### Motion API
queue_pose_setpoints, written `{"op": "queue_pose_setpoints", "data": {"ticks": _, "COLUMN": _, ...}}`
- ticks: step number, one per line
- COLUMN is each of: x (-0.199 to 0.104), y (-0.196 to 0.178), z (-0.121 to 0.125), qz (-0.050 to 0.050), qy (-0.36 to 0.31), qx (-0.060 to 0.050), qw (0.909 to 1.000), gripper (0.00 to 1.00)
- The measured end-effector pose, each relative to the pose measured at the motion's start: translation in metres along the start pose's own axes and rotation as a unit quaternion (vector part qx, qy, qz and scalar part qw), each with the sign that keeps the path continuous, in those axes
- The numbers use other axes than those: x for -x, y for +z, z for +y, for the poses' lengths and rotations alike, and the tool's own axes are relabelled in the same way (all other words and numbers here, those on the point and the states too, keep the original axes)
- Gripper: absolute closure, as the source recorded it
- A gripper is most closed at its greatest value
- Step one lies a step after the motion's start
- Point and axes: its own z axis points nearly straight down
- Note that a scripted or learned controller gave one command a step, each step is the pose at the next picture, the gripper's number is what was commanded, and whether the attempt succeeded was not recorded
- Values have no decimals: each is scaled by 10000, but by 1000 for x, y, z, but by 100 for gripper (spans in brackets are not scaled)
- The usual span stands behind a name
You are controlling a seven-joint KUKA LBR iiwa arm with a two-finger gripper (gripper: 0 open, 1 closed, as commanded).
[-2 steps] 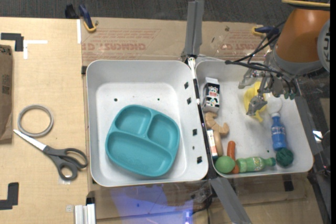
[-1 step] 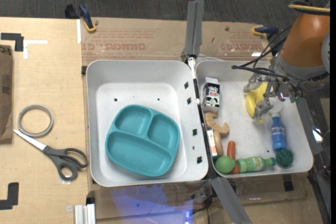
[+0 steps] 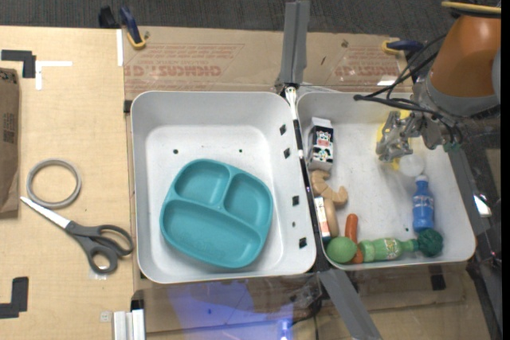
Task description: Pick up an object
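Observation:
My gripper [image 3: 393, 144] hangs over the upper right part of the right bin [image 3: 368, 109], below the arm's orange band [image 3: 472, 45]. Just under and to the right of it lies a small white object [image 3: 411, 166]. A blue bottle [image 3: 422, 205] lies near the bin's right wall. Along the front edge sit a green ball [image 3: 343, 249], a green bottle [image 3: 387, 248] and a dark green item [image 3: 430, 241]. By the left wall are a black-and-white box [image 3: 321, 142], a tan piece [image 3: 327, 189] and a red-orange stick [image 3: 351, 225].
The left bin [image 3: 151, 131] holds a teal divided plate [image 3: 217, 212]. On the bench at the left lie scissors [image 3: 84, 234] and a tape roll [image 3: 53, 181]. Cables [image 3: 398, 87] run from the arm over the right bin's back edge.

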Motion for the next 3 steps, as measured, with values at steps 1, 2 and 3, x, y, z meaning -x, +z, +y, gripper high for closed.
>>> {"op": "queue_pose_setpoints", "data": {"ticks": 1, "x": 0, "y": 0, "z": 0, "qz": 1, "qy": -1, "qx": 1, "qw": 10000, "gripper": 0}}
{"op": "queue_pose_setpoints", "data": {"ticks": 2, "x": 0, "y": 12, "z": -12, "qz": 33, "qy": -2, "qx": 7, "qw": 10000, "gripper": 0}}
{"op": "queue_pose_setpoints", "data": {"ticks": 3, "x": 2, "y": 2, "z": -12, "qz": 10, "qy": -4, "qx": -2, "qw": 10000, "gripper": 100}}
